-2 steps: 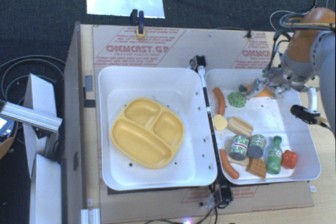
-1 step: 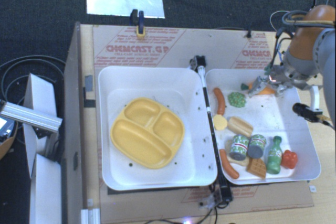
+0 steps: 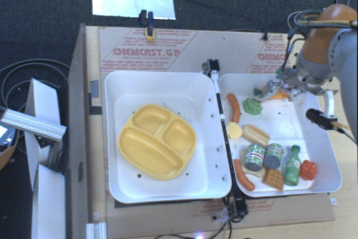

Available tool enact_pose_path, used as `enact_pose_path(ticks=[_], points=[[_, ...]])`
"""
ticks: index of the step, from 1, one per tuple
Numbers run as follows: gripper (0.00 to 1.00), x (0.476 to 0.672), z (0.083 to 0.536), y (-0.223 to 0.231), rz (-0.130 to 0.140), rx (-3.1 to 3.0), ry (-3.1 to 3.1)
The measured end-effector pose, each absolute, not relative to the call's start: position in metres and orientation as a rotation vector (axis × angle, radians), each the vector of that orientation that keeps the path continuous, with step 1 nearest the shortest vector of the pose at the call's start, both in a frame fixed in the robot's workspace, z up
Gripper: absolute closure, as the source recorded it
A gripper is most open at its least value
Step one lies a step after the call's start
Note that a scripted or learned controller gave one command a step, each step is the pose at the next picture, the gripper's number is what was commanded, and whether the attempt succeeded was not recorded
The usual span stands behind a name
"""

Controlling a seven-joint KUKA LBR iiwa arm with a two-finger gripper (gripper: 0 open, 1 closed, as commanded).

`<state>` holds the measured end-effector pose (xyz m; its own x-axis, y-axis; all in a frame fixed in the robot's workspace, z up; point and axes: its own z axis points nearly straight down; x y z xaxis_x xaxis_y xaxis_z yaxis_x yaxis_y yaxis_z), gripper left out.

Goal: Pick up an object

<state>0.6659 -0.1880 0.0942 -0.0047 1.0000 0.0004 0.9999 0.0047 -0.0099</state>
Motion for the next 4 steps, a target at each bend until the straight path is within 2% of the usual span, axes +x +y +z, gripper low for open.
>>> enact_pose_path(ticks=[1, 2, 3, 4], points=[[0.00, 0.664, 0.097, -0.143, -0.003, -2.215, -2.228], [0.00, 0.593, 0.160, -0.132, -0.003, -2.222, -2.225], [0.00, 0.567, 0.089, -0.123, -0.013, -2.225, -2.229], [0.00, 0.552, 0.089, -0.111, -0.014, -2.232, -2.230]])
